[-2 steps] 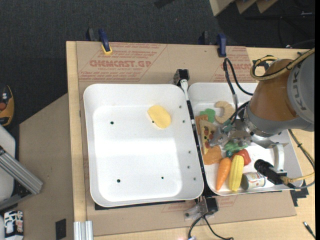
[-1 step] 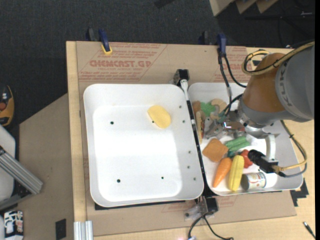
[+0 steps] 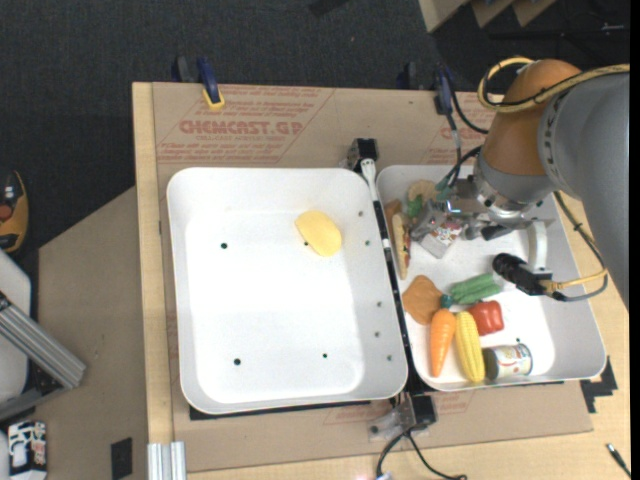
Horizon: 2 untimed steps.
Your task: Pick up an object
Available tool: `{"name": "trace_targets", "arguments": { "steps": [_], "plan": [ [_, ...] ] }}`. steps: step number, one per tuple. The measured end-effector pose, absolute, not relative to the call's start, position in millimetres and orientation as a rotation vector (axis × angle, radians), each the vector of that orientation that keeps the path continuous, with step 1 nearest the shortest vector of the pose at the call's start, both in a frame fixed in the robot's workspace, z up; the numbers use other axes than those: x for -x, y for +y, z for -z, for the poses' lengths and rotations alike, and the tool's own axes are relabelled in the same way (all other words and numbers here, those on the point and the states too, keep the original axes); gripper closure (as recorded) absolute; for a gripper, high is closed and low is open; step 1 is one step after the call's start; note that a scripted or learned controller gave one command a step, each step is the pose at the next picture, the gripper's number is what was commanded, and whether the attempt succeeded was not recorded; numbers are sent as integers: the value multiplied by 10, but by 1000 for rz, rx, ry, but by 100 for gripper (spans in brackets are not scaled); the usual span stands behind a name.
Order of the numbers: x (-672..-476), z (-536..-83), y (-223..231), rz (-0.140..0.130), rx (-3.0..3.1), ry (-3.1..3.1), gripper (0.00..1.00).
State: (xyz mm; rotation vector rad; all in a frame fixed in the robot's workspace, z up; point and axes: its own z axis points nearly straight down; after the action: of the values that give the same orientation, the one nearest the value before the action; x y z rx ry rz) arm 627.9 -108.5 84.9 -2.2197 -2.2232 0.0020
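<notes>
Tool (image 3: 437, 230) sits low in the right bin (image 3: 578, 313), its grip impossible to tell. Nothing looks lifted yet; carrot (image 3: 441, 340) and corn (image 3: 468, 346) lie untouched.

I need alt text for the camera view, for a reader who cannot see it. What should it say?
A grey robot arm with an orange band reaches from the right, its gripper low over the far end of the right bin, which holds toy food: a carrot, a corn cob, a small can. The left bin holds one yellow piece.
</notes>
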Motion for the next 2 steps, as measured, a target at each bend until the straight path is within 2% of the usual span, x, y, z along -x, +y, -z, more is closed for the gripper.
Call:
{"name": "trace_targets", "arguments": {
  "steps": [1,2],
  "plan": [
    [-6554,-816,-1383,-55,2188,-2167,0],
    [-6628,-820,-1502,-11,2184,-2210,0]
  ]
}}
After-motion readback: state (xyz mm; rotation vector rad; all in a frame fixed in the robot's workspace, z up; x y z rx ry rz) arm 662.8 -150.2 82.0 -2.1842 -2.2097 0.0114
